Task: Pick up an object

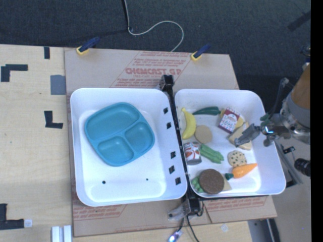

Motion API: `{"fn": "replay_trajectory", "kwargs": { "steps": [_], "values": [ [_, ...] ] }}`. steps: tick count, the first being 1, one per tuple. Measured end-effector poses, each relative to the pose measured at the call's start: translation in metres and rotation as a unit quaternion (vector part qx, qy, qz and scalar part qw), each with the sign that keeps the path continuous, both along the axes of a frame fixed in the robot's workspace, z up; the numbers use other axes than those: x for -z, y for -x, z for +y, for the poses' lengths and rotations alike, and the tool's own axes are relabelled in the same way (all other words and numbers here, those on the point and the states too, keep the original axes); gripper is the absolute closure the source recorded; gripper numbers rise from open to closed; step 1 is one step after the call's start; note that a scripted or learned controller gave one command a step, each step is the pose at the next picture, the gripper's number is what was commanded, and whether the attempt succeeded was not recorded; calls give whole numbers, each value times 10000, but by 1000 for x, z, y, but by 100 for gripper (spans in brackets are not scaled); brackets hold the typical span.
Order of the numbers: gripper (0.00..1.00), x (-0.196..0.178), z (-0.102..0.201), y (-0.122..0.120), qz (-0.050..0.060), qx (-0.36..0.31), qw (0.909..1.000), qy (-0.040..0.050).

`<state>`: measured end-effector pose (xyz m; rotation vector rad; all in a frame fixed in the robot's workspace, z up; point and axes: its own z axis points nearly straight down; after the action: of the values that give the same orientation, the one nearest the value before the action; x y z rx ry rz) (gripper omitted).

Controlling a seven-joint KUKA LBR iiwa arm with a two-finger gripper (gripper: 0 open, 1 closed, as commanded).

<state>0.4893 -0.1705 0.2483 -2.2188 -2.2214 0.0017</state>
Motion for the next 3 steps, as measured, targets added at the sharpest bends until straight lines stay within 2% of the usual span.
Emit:
{"fn": "replay_trajectory", "kwargs": {
  "steps": [1,2,3],
  "values": [
    [100,-10,1,0,3,-7,10000,-1],
    [100,57,73,-12,31,-30,10000,-17],
    [100,37,129,6,5,-31,10000,-15]
  ]
}}
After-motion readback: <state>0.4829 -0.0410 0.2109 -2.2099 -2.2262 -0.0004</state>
